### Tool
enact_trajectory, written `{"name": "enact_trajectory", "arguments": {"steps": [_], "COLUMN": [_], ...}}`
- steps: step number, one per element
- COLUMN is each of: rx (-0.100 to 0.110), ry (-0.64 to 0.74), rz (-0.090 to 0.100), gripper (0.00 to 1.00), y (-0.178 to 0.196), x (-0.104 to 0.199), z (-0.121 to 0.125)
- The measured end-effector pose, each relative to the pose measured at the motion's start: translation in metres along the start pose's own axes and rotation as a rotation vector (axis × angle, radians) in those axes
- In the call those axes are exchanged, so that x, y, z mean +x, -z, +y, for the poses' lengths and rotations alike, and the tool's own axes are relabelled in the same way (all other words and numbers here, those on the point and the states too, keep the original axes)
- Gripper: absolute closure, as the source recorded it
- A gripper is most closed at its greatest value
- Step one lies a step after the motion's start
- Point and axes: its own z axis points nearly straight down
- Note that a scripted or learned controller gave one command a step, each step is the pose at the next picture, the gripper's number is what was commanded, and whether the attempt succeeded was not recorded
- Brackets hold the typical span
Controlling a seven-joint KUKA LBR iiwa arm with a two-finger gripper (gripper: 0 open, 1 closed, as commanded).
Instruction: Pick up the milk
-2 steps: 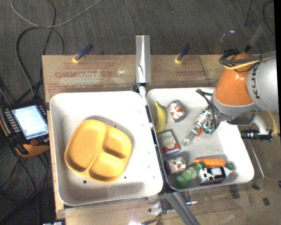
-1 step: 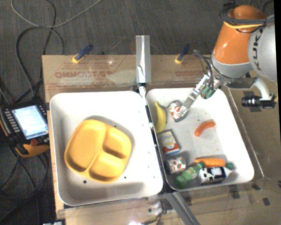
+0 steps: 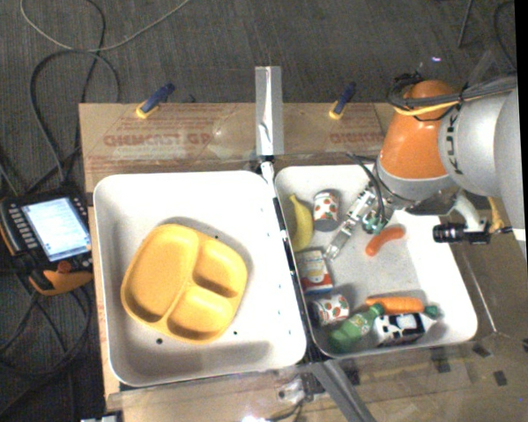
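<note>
Milk carton (image 3: 399, 328) lying in right bin (image 3: 453, 280): light, crushable, grip flat sides. Gripper (image 3: 343, 237) well apart, finger state unclear.

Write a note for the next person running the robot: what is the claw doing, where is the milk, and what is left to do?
Claw: over the right bin, near its upper middle; I cannot tell whether it is open or shut, and nothing shows in it.
Milk: the black-and-white carton lying at the right bin's near edge, beside a green bottle and a carrot.
Yellow tray: in the left bin.
Done: nothing; the milk is not picked up.
Left: move the claw to the milk, grip it, lift it.
</note>
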Motion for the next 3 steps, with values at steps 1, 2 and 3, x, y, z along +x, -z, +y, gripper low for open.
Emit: {"name": "enact_trajectory", "arguments": {"steps": [1,2,3], "rx": [-0.007,-0.011,0.000], "ry": [-0.053,-0.052,0.025], "rz": [-0.006,-0.011,-0.002], "gripper": [0.00,1.00,1.00], "y": [-0.005,0.007,0.101], "x": [-0.023,-0.024,-0.066], "z": [0.001,0.003,-0.022]}}
